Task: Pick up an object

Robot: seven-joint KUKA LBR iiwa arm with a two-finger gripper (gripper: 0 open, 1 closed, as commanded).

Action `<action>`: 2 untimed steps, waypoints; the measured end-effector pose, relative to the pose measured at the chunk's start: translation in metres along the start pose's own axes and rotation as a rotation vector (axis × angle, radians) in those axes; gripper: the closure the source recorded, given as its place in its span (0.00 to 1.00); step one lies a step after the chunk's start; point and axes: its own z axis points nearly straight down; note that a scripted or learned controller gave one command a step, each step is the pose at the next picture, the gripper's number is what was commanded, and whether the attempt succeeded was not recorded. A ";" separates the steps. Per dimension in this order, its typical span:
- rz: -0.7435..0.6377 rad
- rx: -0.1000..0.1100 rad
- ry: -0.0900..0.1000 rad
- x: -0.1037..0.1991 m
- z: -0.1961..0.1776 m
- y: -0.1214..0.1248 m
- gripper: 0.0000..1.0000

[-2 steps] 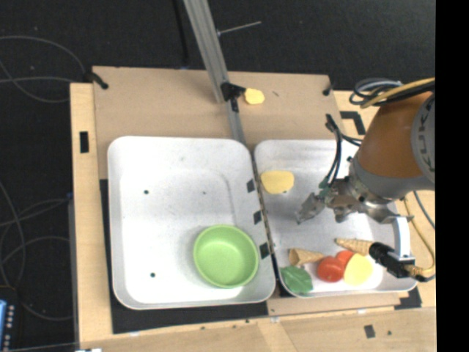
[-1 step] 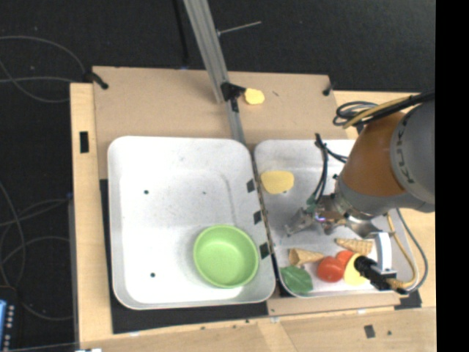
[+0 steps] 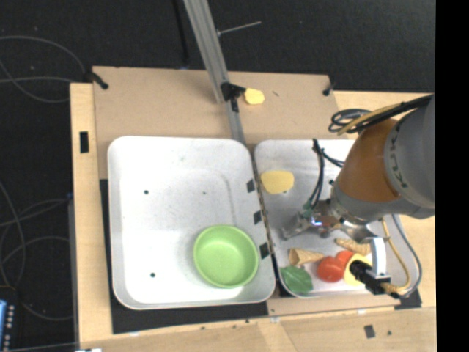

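The gripper (image 3: 300, 222) is hanging low over the middle of the right bin (image 3: 293, 156), under the grey arm (image 3: 396, 167) with its orange band; whether it is gripping anything cannot be told. Just nearer, along the bin's near edge, 3 items are lying together: a tan cone (image 3: 304, 256), a green leaf-shaped piece (image 3: 297, 278) and a red object (image 3: 331, 267). A yellow disc (image 3: 277, 181) is sitting farther back. In the left bin (image 3: 146, 174) a green bowl (image 3: 226, 255) is resting near the front.
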 end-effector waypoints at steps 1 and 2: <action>0.004 -0.005 0.003 0.001 -0.011 0.001 1.00; -0.004 -0.009 0.001 -0.006 -0.074 0.003 1.00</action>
